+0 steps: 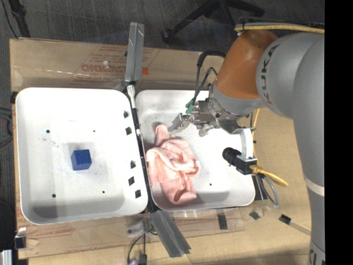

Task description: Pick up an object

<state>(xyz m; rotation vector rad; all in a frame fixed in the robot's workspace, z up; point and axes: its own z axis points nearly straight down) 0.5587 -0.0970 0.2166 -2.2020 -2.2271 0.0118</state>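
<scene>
- Dark carpet lies beyond the tabletop [176, 59], with the legs of an office chair [209, 10] at the top of the view.
- Brown cardboard covers the tabletop, and two shallow white bins sit on it side by side.
- Left bin [33, 148]: a small blue cube [81, 159] rests on its floor, somewhat left of centre, well apart from the walls.
- Right bin [231, 186]: a crumpled pink cloth [174, 167] lies in its left half, close against the divider between the bins, stretching from mid-bin towards the near wall.
- Grey arm [292, 65] with an orange band [242, 65] reaches in from the right, over the right bin's far right part.
- End effector [179, 122] hangs just above and to the right of the cloth's upper end, pointing left; whether its fingers are spread or together cannot be told at this slant, and nothing is seen between them.
- A black fitting [237, 159] with a yellow cable [270, 175] sits at the right bin's right rim.
</scene>
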